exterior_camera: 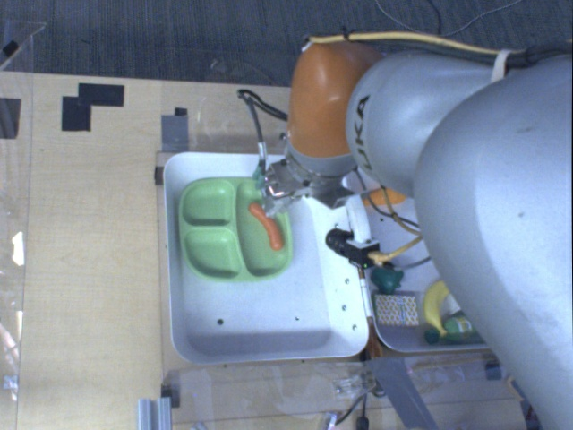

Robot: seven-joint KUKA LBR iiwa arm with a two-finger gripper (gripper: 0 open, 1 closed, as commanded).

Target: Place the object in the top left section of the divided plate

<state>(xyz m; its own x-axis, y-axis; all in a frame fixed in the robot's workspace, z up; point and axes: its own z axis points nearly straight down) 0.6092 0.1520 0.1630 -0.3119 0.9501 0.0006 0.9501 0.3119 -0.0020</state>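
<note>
Pale wooden bench (89,267) bears white bin (260,330); dark carpet (179,16) behind.

A green plate (215,231) sits in the left white bin (260,330). An orange hot dog (267,225) lies in its right part. The gripper (271,189) hangs just above it.

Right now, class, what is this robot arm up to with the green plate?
The grey arm reaches in from the right, its gripper down at the upper right edge of the green divided plate in the left white bin. An orange sausage-like object lies in the plate's long right-hand section, just below the gripper. The two left sections look bare, so the object is not in the top left section. The right bin holds a banana and other small items.
</note>
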